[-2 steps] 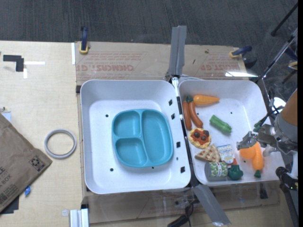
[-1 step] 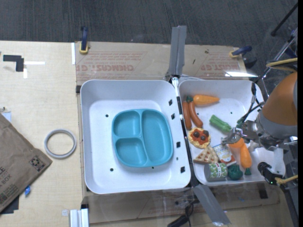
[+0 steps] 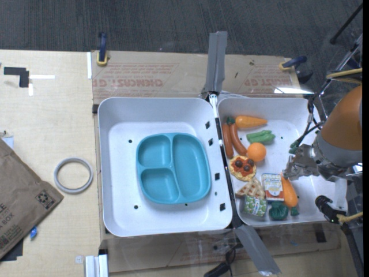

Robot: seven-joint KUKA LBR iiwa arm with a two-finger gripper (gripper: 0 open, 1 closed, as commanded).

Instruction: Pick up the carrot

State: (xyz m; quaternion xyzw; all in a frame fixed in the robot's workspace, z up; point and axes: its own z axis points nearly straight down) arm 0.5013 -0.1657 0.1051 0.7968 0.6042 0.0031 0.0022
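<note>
Two carrots lie in the right bin (image 3: pixel 300 120). One carrot (image 3: pixel 250 120), orange with a green top, rests near the bin's far wall. A second carrot (image 3: pixel 290 193) lies near the front right, pointing toward the front wall. My gripper (image 3: pixel 290 171) hangs over the right side of that bin, just above the top end of the second carrot. The wrist and its cables hide much of the gripper, and whether it touches the carrot is unclear.
Around the carrots are two sausages (image 3: pixel 233 140), an orange (image 3: pixel 256 152), a green pod (image 3: pixel 260 136), a fruit tart (image 3: pixel 243 166), a waffle (image 3: pixel 250 187), a small packet (image 3: pixel 271 184) and greens (image 3: pixel 253 206). A teal divided plate (image 3: pixel 173 167) sits in the left bin (image 3: pixel 115 154). A tape roll (image 3: pixel 73 174) lies on the bench.
</note>
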